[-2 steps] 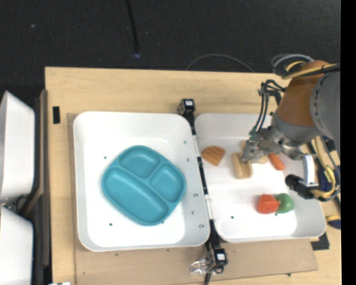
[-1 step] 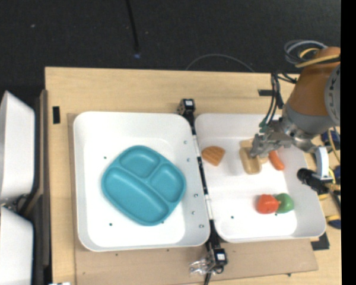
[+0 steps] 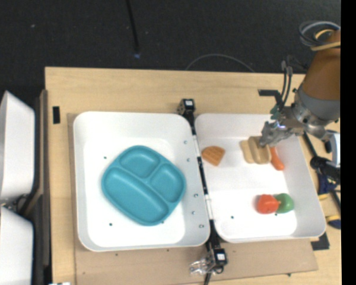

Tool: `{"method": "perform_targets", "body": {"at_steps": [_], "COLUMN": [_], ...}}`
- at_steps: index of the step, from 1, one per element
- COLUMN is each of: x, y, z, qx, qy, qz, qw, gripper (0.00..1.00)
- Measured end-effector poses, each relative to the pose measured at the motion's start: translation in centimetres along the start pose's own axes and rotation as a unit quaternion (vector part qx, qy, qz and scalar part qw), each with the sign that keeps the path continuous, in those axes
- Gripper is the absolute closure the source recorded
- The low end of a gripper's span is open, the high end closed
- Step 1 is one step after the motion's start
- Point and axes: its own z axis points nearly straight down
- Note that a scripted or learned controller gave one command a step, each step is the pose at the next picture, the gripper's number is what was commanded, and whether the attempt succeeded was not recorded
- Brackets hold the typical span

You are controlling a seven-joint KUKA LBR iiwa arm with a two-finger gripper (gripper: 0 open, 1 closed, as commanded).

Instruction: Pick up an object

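While the grey two-finger gripper hangs low over the flat tan block near the far side of the right white bin, whether it is parted or clamped cannot be told, so nothing looks lifted yet.

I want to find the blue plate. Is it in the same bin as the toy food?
No, the blue plate lies alone in the left bin, while the toy food sits in the right bin.
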Motion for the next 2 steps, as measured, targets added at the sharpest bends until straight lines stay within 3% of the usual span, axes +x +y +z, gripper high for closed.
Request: {"method": "perform_targets", "body": {"at_steps": [2], "x": [9.1], "y": [-0.7], "z": [0.7], "qx": [0.004], "qy": [0.001], "qz": [-0.002], "qw": [1.0000], "gripper": [1.00]}}
